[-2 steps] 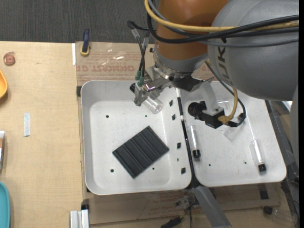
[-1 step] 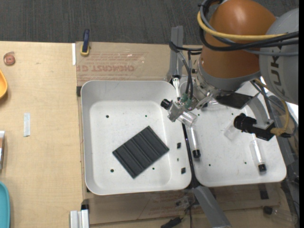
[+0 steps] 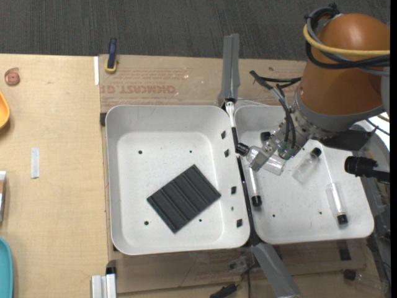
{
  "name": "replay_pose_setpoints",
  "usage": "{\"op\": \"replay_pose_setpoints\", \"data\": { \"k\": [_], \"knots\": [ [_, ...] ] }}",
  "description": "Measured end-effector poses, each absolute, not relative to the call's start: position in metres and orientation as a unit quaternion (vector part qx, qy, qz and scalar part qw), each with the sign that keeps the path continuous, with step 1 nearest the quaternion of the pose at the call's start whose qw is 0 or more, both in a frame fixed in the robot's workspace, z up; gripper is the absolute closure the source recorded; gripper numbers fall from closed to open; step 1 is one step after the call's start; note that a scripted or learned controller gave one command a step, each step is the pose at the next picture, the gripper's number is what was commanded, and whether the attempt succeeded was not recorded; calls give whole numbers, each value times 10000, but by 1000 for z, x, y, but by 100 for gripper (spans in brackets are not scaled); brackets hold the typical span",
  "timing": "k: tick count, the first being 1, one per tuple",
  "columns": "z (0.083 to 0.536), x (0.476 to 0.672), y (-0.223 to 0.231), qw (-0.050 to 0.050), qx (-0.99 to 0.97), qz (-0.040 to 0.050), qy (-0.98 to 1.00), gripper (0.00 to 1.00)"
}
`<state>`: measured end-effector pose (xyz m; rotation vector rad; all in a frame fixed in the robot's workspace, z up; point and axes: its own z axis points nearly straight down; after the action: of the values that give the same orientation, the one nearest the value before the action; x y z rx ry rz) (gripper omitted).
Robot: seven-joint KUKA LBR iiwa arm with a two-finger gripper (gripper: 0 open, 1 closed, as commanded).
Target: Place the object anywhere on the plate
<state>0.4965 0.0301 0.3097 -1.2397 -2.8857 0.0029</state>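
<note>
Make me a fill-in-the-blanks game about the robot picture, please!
1. The dark ribbed plate lies in the ____ bin.
2. The gripper hangs over the ____ bin.
3. The clear tubes in the right bin have ____ caps.
4. The arm has an ____ band above the wrist.

Missing words: left; right; black; orange

You get even, fairly bright overhead light across the frame. The two white bins (image 3: 124,166) at centre read clean without blowing out, and shadows under their rims stay soft. The dark ribbed plate (image 3: 183,198) at lower centre keeps its grooves sharp. The orange band (image 3: 347,48) at upper right carries a mild sheen. The clear tubes (image 3: 335,202) at right look faint against the white.
</note>
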Motion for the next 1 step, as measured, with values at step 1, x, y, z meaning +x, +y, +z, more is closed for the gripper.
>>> {"op": "replay_pose_setpoints", "data": {
  "k": [1],
  "knots": [
    [256, 532, 90, 9, -3348, 10, -9423, 100]
  ]
}}
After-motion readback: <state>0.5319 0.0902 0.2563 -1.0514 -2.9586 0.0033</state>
